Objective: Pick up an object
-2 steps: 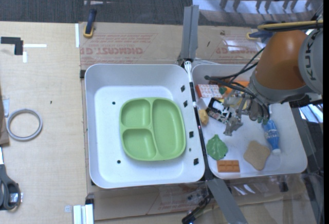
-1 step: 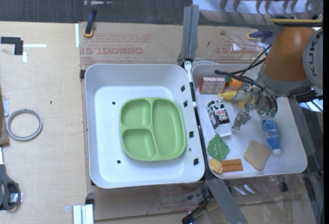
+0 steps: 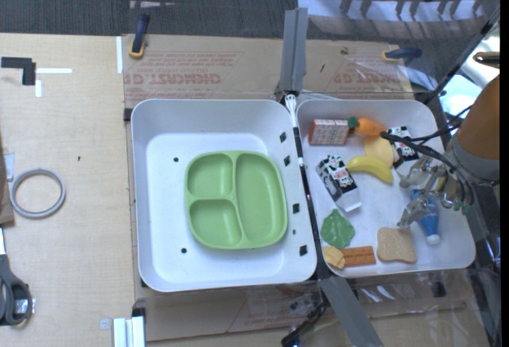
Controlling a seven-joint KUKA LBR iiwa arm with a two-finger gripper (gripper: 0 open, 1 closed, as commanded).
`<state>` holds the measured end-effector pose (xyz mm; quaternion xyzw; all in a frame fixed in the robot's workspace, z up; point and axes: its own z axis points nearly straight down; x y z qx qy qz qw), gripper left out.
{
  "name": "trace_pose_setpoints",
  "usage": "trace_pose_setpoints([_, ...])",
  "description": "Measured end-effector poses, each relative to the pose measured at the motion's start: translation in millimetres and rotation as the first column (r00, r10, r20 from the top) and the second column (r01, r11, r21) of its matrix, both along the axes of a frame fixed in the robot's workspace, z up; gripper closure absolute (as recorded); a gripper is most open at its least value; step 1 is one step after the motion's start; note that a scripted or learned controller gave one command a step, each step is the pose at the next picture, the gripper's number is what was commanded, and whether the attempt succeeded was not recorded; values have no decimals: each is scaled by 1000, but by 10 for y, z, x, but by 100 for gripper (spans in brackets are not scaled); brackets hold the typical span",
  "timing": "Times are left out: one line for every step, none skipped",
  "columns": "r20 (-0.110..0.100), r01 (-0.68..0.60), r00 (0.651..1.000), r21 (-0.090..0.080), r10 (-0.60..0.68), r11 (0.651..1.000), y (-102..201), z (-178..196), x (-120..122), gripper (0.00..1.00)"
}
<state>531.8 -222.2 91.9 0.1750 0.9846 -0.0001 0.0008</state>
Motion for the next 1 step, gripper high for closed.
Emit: trace_pose_setpoints([-2,100,995,1,-100,995,17,-10,-271,0])
